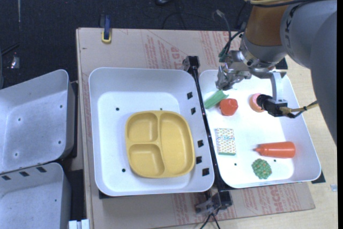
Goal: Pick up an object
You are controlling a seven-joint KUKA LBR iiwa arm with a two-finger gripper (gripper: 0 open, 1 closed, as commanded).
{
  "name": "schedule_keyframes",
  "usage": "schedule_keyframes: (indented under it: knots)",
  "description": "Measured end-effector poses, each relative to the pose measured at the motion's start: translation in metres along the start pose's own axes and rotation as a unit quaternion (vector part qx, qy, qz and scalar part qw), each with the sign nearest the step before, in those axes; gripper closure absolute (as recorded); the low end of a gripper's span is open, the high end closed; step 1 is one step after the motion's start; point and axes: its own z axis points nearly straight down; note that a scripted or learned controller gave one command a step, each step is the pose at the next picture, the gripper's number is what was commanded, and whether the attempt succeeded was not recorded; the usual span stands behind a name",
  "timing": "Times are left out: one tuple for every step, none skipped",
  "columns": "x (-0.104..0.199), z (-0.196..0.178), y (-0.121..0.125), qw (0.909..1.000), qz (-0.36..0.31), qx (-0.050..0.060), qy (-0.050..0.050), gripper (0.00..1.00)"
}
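Note:
My gripper (229, 81) hangs over the far left part of the right bin (244, 127). Just below it in the view lie a flat green piece (215, 98) by the bin's left wall and a small red round object (229, 106). To their right sits a pink and orange object (255, 102), partly hidden by the robot's own parts. Nearer the front are a patterned card (225, 141), an orange carrot (276, 149) and a green broccoli floret (261, 168). Nothing shows held in the gripper.
The left bin (107, 94) holds a yellow divided plate (159, 143). A black divider (202, 115) runs between the two bins. White spare bins (32, 115) lie off the bench at the left. The grey arm (311, 29) comes in from the upper right.

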Motion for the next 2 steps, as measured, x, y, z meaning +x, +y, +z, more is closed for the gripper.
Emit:
schedule_keyframes:
  knots:
    - [0.044, -0.005, 0.002, 1.0000, 0.000, 0.000, 0.000, 1.00]
    - [0.102, -0.015, 0.019, 1.0000, 0.000, -0.001, 0.000, 1.00]
